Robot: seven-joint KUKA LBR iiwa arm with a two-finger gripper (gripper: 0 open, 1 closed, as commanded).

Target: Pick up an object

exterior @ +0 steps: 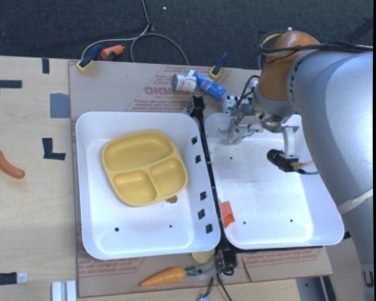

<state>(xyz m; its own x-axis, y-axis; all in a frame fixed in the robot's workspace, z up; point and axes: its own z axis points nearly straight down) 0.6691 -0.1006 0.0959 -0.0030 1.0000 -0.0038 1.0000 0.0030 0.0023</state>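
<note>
A yellow three-compartment plate (144,167) lies flat in the left bin (94,231), toward its back. A small dark yellow bit (170,199) peeks out from under the plate's front edge. My gripper (235,129) hangs low over the back left corner of the right bin (269,231), close to the divider between the bins. The grey arm with its orange band (288,42) comes in from the right and covers that bin's back right part. I see nothing held at the gripper.
An orange carrot (165,276) lies on the board in front of the bins. A white and blue bottle (197,83) lies behind them. An orange sausage shape (8,163) rests on the bench far left. A small orange tag (227,213) sits at the divider.
</note>
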